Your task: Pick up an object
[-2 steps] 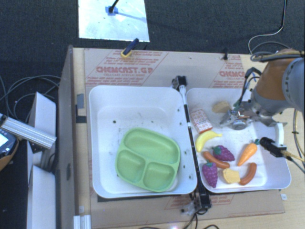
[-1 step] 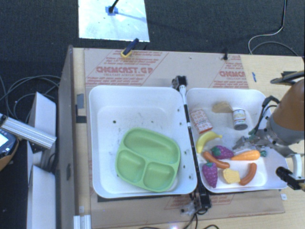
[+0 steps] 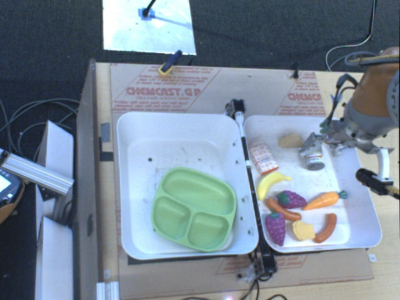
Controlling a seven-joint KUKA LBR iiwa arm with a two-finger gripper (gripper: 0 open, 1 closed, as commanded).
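The right bin point(image 3: 369, 227) holds several toy foods. A red and white box point(image 3: 264, 158) lies beside a yellow banana point(image 3: 273, 183). Purple grapes point(image 3: 292, 199), an orange carrot point(image 3: 325, 200), two sausages point(image 3: 283, 209) point(image 3: 326, 227), a purple eggplant point(image 3: 275, 228) and a yellow cheese wedge point(image 3: 304, 231) fill the near half. A tan bread piece point(image 3: 290, 140) lies at the back. My gripper point(image 3: 315, 146) reaches in from the right, low over a small silver can point(image 3: 315, 162) and right at its top. The can still rests on the bin floor.
The left bin point(image 3: 144, 149) bears a green divided plate point(image 3: 195, 209) in its near half. A black divider rail point(image 3: 247, 167) runs between the bins. The arm's grey body point(image 3: 375, 111) hangs over the right bin's far right corner.
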